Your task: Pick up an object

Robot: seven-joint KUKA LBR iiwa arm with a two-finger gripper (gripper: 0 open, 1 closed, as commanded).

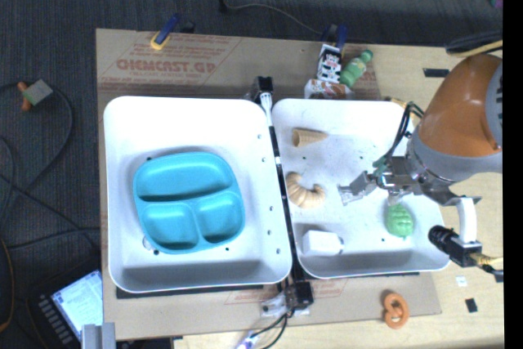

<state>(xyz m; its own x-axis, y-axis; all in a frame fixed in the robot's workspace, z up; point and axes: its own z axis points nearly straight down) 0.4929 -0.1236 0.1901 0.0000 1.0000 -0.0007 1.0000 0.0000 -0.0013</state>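
Note:
The right bin (pixel 359 261) holds a tan cone (pixel 309 136) near its far left, a croissant-shaped pastry (pixel 304 193) by its left wall, a white block (pixel 321 241) at its near left, and a green lumpy object (pixel 400 220) at its near right. My gripper (pixel 372 182) hangs over the middle right of this bin, just up and left of the green object and right of the pastry. Nothing shows in its grasp. The arm's orange band (pixel 458 114) rises above the bin's right wall.
The left bin (pixel 122 176) carries a blue divided tray (pixel 189 199). On the bench beyond the right bin stand a small green figure (pixel 355 68) and a packet (pixel 328 73). A brown pretzel-like piece (pixel 395 309) lies on the bench in front.

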